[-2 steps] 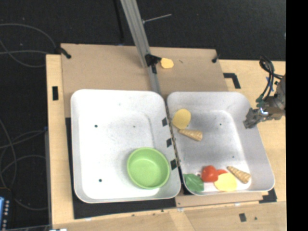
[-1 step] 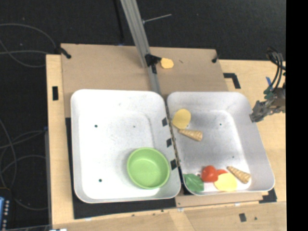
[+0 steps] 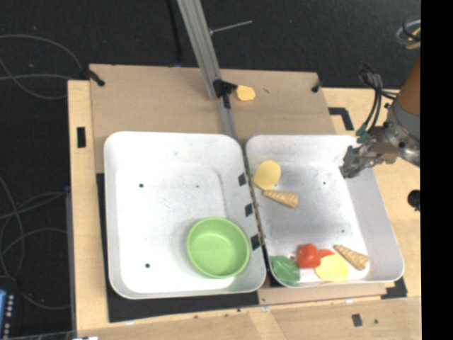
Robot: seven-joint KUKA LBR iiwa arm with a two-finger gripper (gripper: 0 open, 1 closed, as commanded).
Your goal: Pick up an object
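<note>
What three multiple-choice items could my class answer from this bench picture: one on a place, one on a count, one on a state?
1. Where is the green bowl?
A. In the left bin
B. In the right bin
C. On the bare bench

2. How many cone-shaped pieces lie in the right bin?
A. None
B. One
C. Two

3. What is the state of the pincer?
A. It rests inside the green bowl
B. It sits at the right bin's upper right edge, away from the toys
C. It is pressed on the red piece

Answers:
1. A, the bowl sits in the left bin's lower right part.
2. C, one cone lies below the yellow round piece, another cone lies at the bin's lower right.
3. B, the pincer is seen by the bin's rim, apart from every piece.
</note>
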